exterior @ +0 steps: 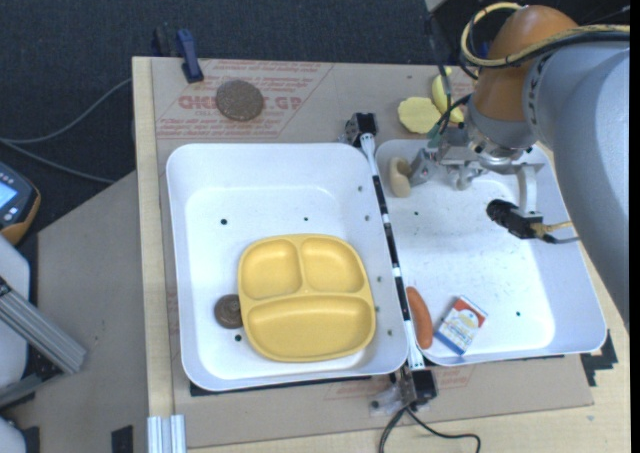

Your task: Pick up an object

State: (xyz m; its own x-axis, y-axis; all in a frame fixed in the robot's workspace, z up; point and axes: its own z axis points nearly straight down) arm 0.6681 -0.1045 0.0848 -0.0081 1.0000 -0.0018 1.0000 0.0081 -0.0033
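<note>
Dark carpet around a cardboard-topped surface (300,91), two white bins: left bin (190,271) holds a yellow divided plate (303,296); right bin (520,316), within my reach, holds sausage (419,317), small carton (459,325), gripper (452,171) hovering at its far end, finger state I cannot tell

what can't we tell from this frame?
- Gripper: finger state, hidden under the wrist in the camera view.
- Tan object in the right bin: too small to identify.
- Brown disc in the left bin: partly tucked behind the yellow tray.
- Small box: print too small to read.
- Yellow pieces: partly covered by the arm.
</note>
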